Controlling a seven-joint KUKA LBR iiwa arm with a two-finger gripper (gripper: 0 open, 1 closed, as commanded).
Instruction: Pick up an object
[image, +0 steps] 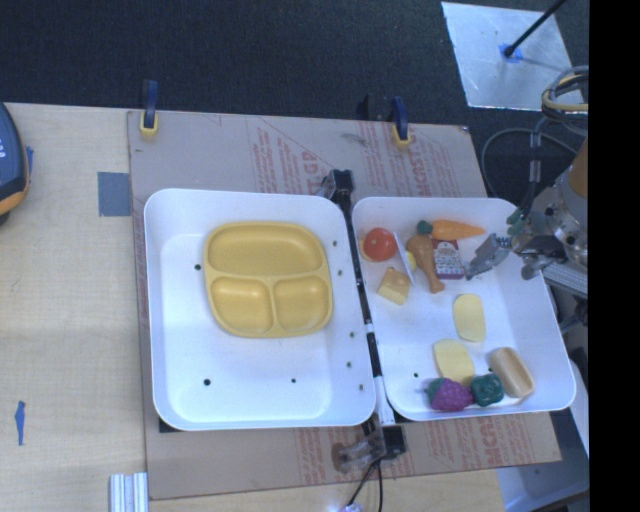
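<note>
Camera view shows the gripper (497, 252) hovering over the right bin (560, 340) beside a small red-and-white packet (449, 262), its fingers parted and holding nothing. Nearby lie a carrot (457, 229), tomato (379, 244) and cheese wedge (393, 287). The left bin (180, 390) bears a yellow divided tray (268, 277).

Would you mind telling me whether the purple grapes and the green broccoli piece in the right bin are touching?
Touching. The camera view shows the purple grapes and the green broccoli piece pressed side by side at the right bin's near edge, no white showing between them.
</note>
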